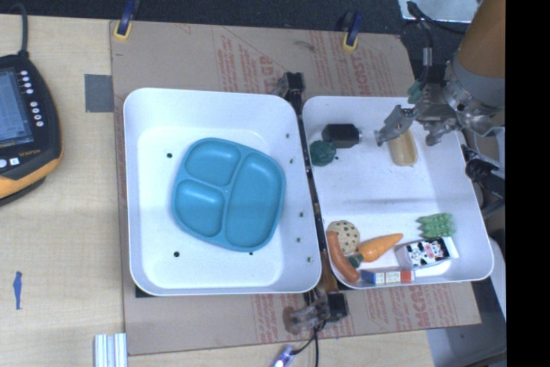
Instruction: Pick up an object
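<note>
The end effector hangs over the far end of the right bin, fingers spread apart with nothing between them. Just under it lies a small tan block, which looks like the thing it is after. I'd guess the block is light and stiff, maybe wood or foam, with plain sides that should not slip; the best hold would be across its narrow width near the middle. A black piece and a dark green lump sit nearby by the bin's left wall, clear of the block. A toy carrot and a cookie lie at the near end. The blue plate sits in the left bin.
</note>
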`<action>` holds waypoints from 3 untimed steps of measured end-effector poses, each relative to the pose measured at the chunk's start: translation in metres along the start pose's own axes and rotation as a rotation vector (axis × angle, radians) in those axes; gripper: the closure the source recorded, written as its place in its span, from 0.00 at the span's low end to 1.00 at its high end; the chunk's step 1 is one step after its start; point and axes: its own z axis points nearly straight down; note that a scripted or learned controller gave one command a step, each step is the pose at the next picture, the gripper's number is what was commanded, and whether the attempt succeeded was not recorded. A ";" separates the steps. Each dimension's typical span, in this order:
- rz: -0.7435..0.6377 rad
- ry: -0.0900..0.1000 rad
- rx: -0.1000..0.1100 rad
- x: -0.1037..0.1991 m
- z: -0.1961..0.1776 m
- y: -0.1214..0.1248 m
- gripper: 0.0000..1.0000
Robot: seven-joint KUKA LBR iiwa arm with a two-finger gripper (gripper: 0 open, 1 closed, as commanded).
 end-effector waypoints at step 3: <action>-0.001 0.000 0.001 0.010 0.145 0.072 0.00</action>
